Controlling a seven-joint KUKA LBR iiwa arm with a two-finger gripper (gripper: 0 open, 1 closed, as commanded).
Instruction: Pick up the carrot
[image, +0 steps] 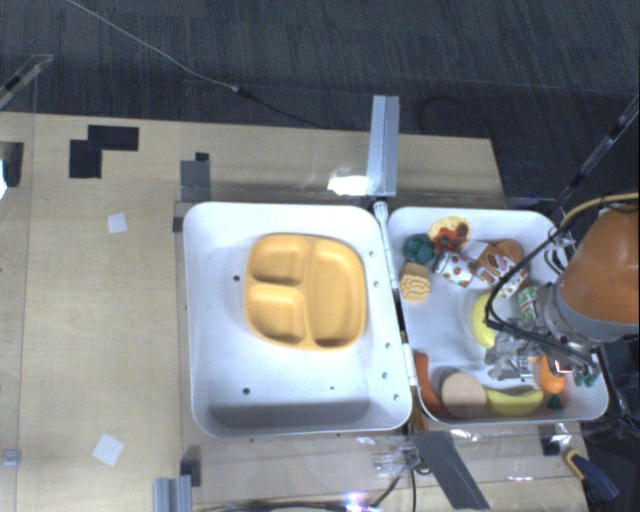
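Note:
The carrot (548, 376) is a small orange piece with a green tip, lying near the front right corner of the right bin (450, 215). My gripper (514, 362) hangs low in that bin, just left of the carrot and above a yellow banana (514, 402). The grey wrist and the orange band (604, 268) cover part of the bin's right side, along with part of the carrot. No object is visible between the fingers.
A yellow divided plate (305, 290) lies in the left bin (215, 330). The right bin is crowded with toy foods: corn (415, 286), a green piece (420, 248), a brown loaf (500, 258), a tan potato (463, 392) and a red pepper (422, 372).

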